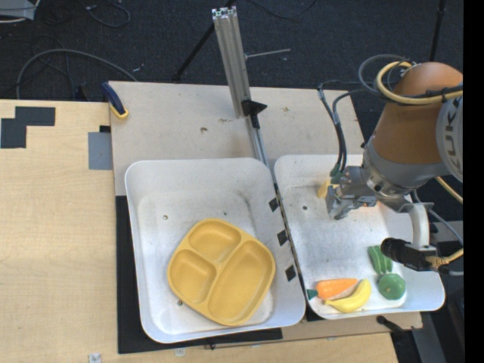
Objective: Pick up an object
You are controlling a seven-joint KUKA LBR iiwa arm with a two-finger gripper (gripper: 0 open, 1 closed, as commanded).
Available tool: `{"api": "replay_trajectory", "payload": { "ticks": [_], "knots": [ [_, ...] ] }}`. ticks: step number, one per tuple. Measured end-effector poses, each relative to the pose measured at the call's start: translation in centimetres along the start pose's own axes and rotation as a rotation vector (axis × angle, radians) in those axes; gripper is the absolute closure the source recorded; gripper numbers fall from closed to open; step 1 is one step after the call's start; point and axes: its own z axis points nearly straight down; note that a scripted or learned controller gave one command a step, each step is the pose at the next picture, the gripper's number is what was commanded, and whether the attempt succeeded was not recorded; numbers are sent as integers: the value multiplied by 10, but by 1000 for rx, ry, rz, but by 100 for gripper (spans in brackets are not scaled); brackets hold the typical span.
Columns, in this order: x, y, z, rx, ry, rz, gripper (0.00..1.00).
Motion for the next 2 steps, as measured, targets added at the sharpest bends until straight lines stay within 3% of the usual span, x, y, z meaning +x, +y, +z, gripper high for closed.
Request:
{"api": "replay_trajectory", "payload": {
  "ticks": [2],
  "knots": [
    [99, -19, 23, 1, -1, 0, 100]
  ]
}}
